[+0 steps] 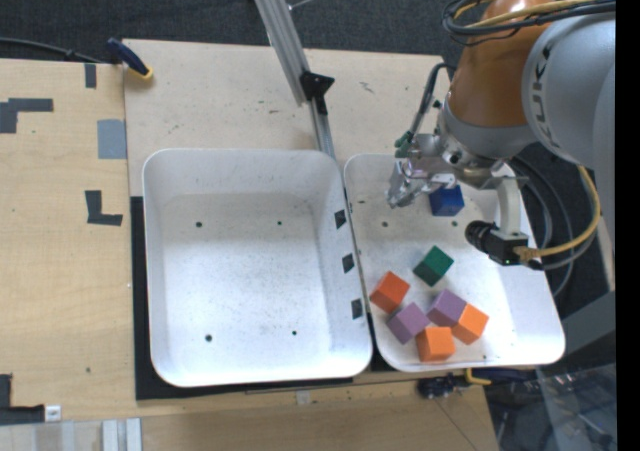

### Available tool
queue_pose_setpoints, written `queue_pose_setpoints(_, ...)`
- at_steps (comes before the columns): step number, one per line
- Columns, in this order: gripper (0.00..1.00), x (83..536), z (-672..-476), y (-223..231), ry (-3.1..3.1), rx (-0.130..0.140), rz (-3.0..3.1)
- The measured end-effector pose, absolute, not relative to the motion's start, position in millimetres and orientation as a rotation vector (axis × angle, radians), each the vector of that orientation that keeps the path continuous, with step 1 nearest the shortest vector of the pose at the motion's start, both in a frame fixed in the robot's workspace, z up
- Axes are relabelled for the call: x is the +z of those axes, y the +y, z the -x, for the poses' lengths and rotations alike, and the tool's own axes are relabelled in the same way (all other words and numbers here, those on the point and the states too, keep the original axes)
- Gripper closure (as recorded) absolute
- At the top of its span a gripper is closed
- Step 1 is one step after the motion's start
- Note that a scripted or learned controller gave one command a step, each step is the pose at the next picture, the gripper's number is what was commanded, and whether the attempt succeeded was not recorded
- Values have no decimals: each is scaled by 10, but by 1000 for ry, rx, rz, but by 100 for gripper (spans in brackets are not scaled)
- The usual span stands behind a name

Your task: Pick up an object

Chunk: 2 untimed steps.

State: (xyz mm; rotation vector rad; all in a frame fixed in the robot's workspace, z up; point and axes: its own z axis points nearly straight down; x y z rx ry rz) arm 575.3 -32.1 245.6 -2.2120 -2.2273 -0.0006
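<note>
While nothing looks lifted yet, the near end of the right bin (540, 339) holds a cluster: orange cubes (435, 343), purple cubes (408, 321) and, just beyond, a green cube (434, 266). Farther along that bin, the blue cube (447, 201) sits just beside the gripper (410, 182); whether its jaws are closed cannot be told. The grasp remains.

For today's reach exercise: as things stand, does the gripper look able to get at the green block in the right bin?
Probably yes: the green block lies apart from the other blocks, nothing over it, and the gripper hangs in the same bin.
</note>
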Motion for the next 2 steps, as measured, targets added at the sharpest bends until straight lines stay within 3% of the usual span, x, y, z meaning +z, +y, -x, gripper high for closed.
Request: queue_pose_setpoints(2, 100, 2412, -5522, 808, -2229, -1, 2210)
